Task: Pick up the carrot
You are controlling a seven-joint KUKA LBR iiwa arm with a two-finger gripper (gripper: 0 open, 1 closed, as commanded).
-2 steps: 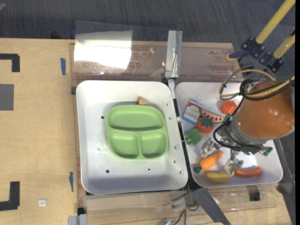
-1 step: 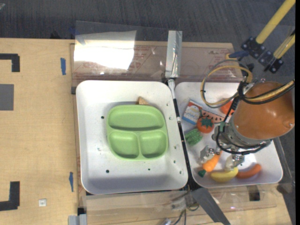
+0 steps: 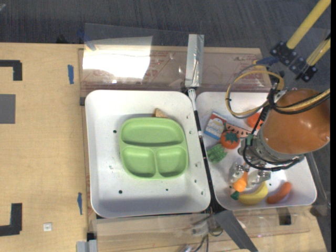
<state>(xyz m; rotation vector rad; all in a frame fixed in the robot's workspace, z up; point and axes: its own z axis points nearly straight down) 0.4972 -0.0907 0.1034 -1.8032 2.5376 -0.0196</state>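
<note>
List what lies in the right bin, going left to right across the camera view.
Green toy → small white and blue packet → tomato → carrot → banana → red-orange sausage-shaped piece.

Banana [image 3: 254,195] touches the carrot [image 3: 240,184]; tomato [image 3: 229,139] stands apart.

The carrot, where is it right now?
The carrot lies in the right bin, near its front edge, against the banana's left end, just below the gripper.

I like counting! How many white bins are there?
2. The left bin holds a green divided plate. The right bin holds the toy foods, beneath the arm.
</note>
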